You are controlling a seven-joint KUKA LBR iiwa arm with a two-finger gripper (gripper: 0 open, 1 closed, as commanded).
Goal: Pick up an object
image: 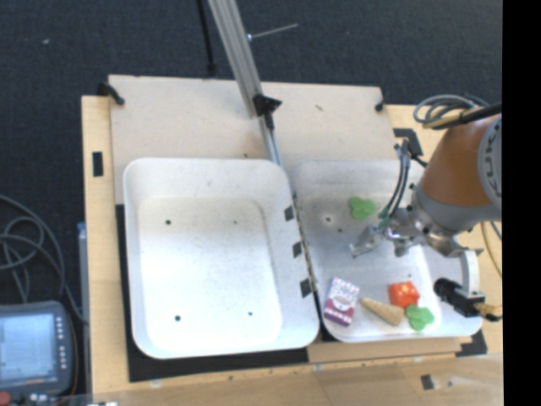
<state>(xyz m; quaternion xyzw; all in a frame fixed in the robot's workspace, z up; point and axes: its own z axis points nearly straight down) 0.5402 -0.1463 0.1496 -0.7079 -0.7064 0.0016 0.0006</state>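
Gripper (365,245) sits low over the middle of the right bin (325,189), hanging off the grey arm (461,176) with its orange band, and honestly I can't tell how it's set or whether it has anything in it, it's just a small blurry metal shape from this angle.

Stuff in that bin: a green blob (362,207) up toward the back, just beside the gripper but apart from it. Along the front edge there's a little purple and white box (341,301) with some kind of print on top, way too small to read. Next to it lies a tan cone (384,311), then an orange-red block (404,293) and a second green piece (420,317) right beside that, all bunched in the front right corner.

Left bin (211,252) has a speckled white floor with a few dark dots on it.

Both bins sit on a pale wooden bench (194,112), with black clips between them. A metal rail (237,45) slants up from the back of the bench. Floor around it is dark carpet, cables lie at the left, and a small screen (30,345) is down in the bottom left corner, text not legible.
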